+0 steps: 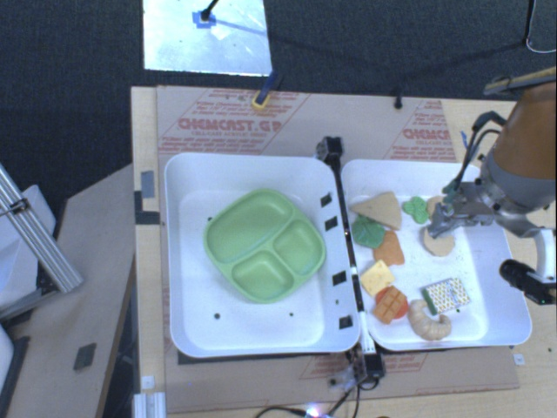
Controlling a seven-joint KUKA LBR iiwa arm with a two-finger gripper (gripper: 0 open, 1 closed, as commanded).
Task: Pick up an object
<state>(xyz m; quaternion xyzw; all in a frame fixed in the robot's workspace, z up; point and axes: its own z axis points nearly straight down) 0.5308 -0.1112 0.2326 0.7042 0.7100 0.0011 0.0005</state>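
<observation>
Right bin, upper right of the frame: the gripper (pixel 438 225) is hanging low over a round tan cookie (pixel 439 244), seemingly touching its top edge.
Pincer state: cannot tell; its tip is too small and dark to read.
Step in hand: judging by the pose, the arm is closing in for a pick, nothing lifted yet.
Task's thing: the cookie is lying flat on the right bin (pixel 498 259) floor, near a green leaf piece (pixel 417 207) and a tan wedge (pixel 379 208).
Next move: it calls for closing on the thin edge, then rising straight.
Left bin (pixel 187 233): a green divided plate (pixel 265 244) is sitting at centre.
</observation>
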